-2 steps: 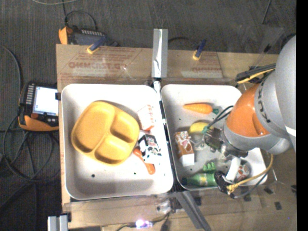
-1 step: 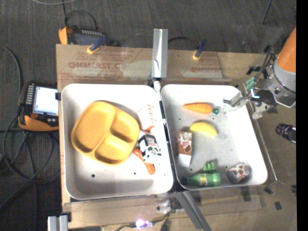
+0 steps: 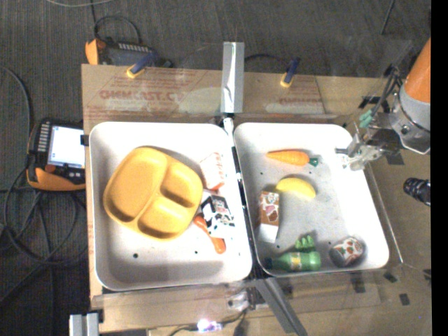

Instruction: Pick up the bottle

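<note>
The green bottle point(image 3: 297, 260) lies on its side along the front edge of the right bin point(image 3: 364, 208), its cap pointing left. My gripper point(image 3: 358, 152) hangs at the bin's upper right rim, far from the bottle and well behind it. The orange band of the arm shows at the view's right edge, above the gripper. Nothing is seen held in the gripper.
In the right bin are a carrot point(image 3: 288, 157), a yellow banana-like piece point(image 3: 297, 187), a small brown carton point(image 3: 269, 208), a green toy point(image 3: 305, 243) touching the bottle, and a grey-red object point(image 3: 347, 250) to its right. The left bin point(image 3: 105, 257) holds a yellow divided plate point(image 3: 154, 191) and small items.
</note>
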Robot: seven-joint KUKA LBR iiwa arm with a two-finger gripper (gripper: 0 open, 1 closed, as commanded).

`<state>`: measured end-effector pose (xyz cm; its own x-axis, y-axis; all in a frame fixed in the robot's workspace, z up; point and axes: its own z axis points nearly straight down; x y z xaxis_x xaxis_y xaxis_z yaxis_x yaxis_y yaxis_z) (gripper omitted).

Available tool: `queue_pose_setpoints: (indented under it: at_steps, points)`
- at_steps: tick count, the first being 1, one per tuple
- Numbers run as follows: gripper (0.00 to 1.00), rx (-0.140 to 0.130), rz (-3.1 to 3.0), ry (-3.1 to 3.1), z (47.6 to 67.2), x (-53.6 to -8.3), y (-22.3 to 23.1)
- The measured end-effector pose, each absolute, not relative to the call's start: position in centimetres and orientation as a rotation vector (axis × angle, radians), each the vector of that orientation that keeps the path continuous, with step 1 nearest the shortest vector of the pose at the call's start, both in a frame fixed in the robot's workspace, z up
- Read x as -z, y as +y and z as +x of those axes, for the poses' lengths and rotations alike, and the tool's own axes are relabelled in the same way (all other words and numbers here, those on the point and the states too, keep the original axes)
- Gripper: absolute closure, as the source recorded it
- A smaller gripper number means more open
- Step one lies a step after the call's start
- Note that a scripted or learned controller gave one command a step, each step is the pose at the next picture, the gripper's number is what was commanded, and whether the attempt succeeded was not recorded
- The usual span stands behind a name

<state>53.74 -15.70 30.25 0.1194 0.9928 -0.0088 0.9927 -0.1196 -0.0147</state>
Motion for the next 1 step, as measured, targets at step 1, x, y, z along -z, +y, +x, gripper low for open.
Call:
queue_pose_setpoints:
  at_steps: [1]
  points:
    - [1.00, -0.011, -2.280, -2.154, 48.42, -26.30, -14.55]
